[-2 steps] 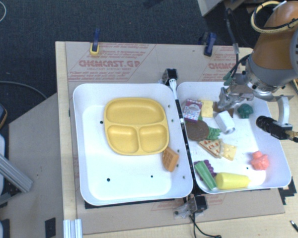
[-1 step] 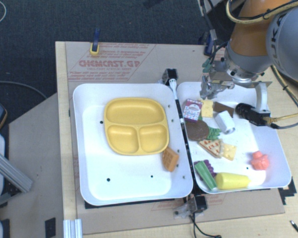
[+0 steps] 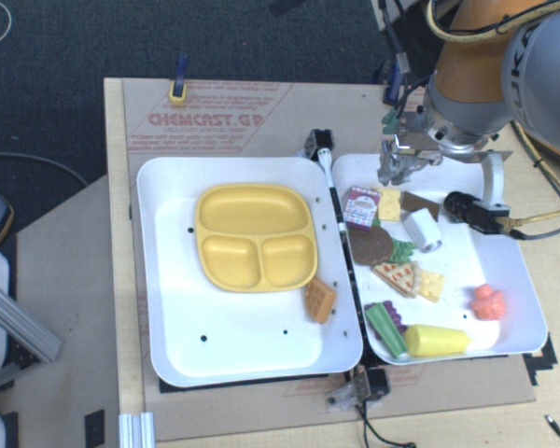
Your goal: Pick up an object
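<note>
The pincer (image 3: pixel 393 173) hangs over the far left corner of the right bin (image 3: pixel 532 297), pointing down. From this angle it cannot be told whether it is apart or together. The grey arm with its orange band reaches in from the right above it.

Just near of the pincer lie a small maroon-and-white packet (image 3: pixel 361 205) and a yellow square slice (image 3: pixel 390 204), side by side and touching. A flat brown piece (image 3: pixel 417 201) sits to the right of the slice, with a pale grey cylinder (image 3: pixel 422 230) tilted just in front of it. A round dark brown patty (image 3: pixel 371 245) lies below the packet, against the bin's left wall, and a green leafy bit (image 3: pixel 404 248) shows at its right edge.

Nearer the camera a pizza-like wedge (image 3: pixel 397 275) touches a yellow cheese wedge (image 3: pixel 431 286). A pink lump (image 3: pixel 488 301) sits apart toward the right wall. At the near edge a green pod (image 3: pixel 385 328) lies beside a yellow cylinder (image 3: pixel 437 341), with a small purple cluster (image 3: pixel 396 315) between them.

The left bin (image 3: pixel 168 278) holds a yellow divided plate (image 3: pixel 257 236) in its far half. A tan bread-like chunk (image 3: pixel 320 300) lies just off the plate's near right corner, close to the wall shared with the right bin.

Both bins rest on a brown sheet (image 3: pixel 215 115) printed in red, laid over the worktop (image 3: pixel 79 250).
</note>
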Controlling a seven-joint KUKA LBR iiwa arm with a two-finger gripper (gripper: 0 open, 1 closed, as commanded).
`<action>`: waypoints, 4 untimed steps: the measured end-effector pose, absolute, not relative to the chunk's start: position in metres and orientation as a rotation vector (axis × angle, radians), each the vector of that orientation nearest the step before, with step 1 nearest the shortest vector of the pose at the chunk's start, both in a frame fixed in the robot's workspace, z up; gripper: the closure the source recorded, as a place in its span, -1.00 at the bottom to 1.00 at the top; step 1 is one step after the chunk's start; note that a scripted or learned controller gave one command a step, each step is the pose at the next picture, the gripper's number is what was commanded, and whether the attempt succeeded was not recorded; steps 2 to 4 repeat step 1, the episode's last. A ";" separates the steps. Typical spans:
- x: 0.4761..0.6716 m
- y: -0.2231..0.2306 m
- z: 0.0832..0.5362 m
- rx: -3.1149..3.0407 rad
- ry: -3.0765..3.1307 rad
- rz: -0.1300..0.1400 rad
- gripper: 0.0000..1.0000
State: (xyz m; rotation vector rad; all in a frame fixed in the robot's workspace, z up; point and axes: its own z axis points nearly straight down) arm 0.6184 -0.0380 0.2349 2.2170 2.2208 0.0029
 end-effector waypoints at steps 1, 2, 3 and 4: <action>0.626 -0.033 0.223 2.219 2.221 0.000 1.00; 0.626 -0.033 0.223 2.219 2.221 0.000 1.00; 0.626 -0.033 0.223 2.219 2.221 0.000 1.00; 0.626 -0.033 0.223 2.219 2.221 0.000 1.00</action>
